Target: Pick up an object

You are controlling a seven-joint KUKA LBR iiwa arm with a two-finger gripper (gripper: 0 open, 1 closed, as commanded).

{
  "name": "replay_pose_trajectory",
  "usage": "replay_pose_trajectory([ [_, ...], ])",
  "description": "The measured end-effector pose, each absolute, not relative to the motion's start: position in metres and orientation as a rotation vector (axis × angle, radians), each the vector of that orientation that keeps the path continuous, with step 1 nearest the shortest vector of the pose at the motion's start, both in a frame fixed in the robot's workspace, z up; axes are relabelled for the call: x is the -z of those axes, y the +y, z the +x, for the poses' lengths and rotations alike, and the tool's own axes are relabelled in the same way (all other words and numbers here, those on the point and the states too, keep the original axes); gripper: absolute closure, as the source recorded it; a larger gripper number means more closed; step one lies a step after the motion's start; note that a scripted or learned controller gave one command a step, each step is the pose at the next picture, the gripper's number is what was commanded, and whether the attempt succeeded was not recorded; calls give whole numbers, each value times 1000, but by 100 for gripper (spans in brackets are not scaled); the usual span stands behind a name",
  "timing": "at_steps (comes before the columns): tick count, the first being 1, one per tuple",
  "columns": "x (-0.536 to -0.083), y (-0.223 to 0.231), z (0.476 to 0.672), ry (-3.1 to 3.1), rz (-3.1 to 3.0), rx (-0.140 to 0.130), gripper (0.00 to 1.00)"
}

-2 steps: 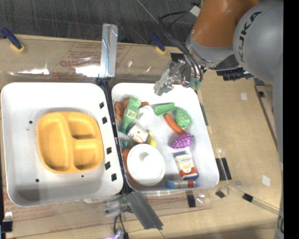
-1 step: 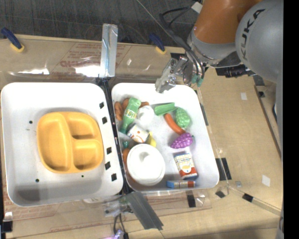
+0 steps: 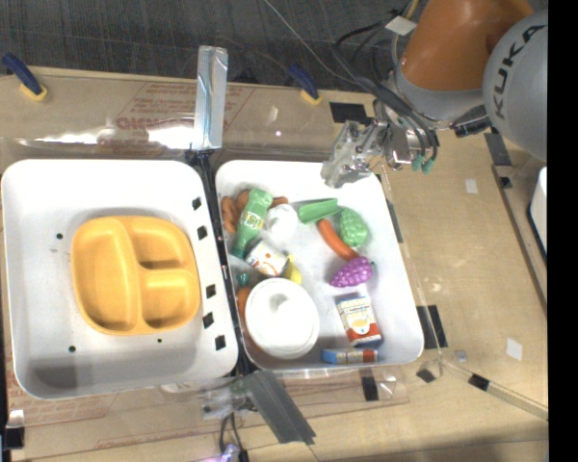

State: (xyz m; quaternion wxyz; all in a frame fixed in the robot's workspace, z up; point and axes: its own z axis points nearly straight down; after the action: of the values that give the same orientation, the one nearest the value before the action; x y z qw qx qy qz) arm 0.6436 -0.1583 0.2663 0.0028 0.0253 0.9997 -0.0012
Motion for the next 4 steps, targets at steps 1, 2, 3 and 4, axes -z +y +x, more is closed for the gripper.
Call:
replay_pose_trajectory([
  [1,-258,-155,652,3133,-74,2,100],
  [2,-270,-153,653,3126,-78,5,100],
  [3,-284,-177,658,3106,-427,4,100],
  [4,-193,-150,656,3109,-472,-5,100],
])
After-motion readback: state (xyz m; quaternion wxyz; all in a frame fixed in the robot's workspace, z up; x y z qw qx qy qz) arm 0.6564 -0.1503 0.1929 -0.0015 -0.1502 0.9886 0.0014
